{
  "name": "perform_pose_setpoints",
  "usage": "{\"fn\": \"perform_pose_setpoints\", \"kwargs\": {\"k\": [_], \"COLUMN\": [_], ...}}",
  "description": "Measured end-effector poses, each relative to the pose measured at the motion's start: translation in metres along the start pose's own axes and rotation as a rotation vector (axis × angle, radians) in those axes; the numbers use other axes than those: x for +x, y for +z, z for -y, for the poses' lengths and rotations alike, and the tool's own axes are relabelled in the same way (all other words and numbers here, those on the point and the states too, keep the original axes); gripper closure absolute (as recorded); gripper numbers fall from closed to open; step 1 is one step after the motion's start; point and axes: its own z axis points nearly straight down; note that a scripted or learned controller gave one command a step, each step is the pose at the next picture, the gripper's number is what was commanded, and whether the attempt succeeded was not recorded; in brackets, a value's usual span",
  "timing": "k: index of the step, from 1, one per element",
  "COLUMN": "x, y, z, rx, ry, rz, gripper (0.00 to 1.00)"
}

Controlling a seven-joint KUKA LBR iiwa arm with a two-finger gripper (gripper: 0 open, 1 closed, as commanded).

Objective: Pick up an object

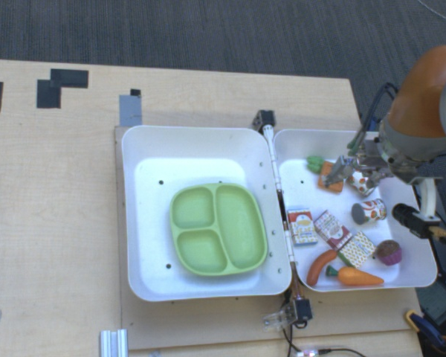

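Observation:
The right bin (424, 274) holds several toy foods. A small orange piece with a green top (322, 171) lies at its back left. My gripper (348, 169) hangs low over the bin's back, just right of that orange piece and touching or nearly touching it. A red and white can (363, 184) lies right under the wrist. Further forward are a grey can (369, 212), a red carton (302, 226), a patterned carton (330, 227), a green box (357, 249), a purple ball (389, 252), a red sausage (320, 265) and a carrot (355, 277).
The left bin (145, 199) carries a green three-part plate (218, 229). A metal bar (276, 192) divides the two bins. The arm's grey body and orange band (424, 103) overhang the right bin's back right corner. Black tape marks (59, 88) lie on the bench at far left.

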Motion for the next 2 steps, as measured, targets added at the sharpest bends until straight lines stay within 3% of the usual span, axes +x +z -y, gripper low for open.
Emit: {"fn": "perform_pose_setpoints", "kwargs": {"k": [1, 2], "x": [-0.021, -0.02], "y": [0.106, 0.094], "z": [0.033, 0.031], "rx": [-0.005, -0.011], "ry": [0.0, -0.001], "rz": [0.0, 0.001], "gripper": [0.0, 1.0]}}
